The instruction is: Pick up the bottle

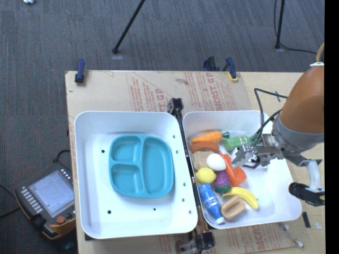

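Note:
The bottle (210, 200) is blue with a white cap and lies in the right bin (275, 208) near its front left corner, beside the bin's left wall. My gripper (246, 156) hangs over the middle of that bin, up and to the right of the bottle and well apart from it. It sits just above a red-orange toy piece (236, 173). I see nothing held in the gripper. The grey wrist and orange arm band (307, 102) reach in from the right.
Packed around the bottle are a yellow lemon (205, 175), purple grapes (222, 182), a banana (244, 196) and a bun (233, 208). Farther back lie a carrot (207, 137), a white egg (215, 161) and a green item (233, 142). The left bin (87, 205) holds a teal divided plate (141, 165).

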`<action>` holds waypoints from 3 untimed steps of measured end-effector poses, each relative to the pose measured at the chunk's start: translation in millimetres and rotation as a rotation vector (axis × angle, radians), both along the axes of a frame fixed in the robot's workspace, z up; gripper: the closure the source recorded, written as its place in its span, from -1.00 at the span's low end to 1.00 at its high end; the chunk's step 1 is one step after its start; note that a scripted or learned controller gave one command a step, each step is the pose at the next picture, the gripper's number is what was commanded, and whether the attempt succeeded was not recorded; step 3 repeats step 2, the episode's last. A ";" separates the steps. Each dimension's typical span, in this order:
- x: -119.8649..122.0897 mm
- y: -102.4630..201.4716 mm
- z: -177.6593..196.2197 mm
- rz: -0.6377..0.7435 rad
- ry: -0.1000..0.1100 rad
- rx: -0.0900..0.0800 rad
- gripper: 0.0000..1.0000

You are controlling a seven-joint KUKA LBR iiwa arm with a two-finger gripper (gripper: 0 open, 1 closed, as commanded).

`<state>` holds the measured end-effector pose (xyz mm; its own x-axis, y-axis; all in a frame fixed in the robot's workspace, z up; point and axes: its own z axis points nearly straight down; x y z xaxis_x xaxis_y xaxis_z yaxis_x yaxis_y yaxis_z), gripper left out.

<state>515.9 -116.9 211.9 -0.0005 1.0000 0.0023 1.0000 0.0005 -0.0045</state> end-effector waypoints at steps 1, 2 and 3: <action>0.4 0.6 9.6 -0.001 0.002 0.002 1.00; -39.7 32.2 71.3 0.054 -0.002 -0.001 1.00; -39.7 32.2 71.3 0.054 -0.002 -0.001 1.00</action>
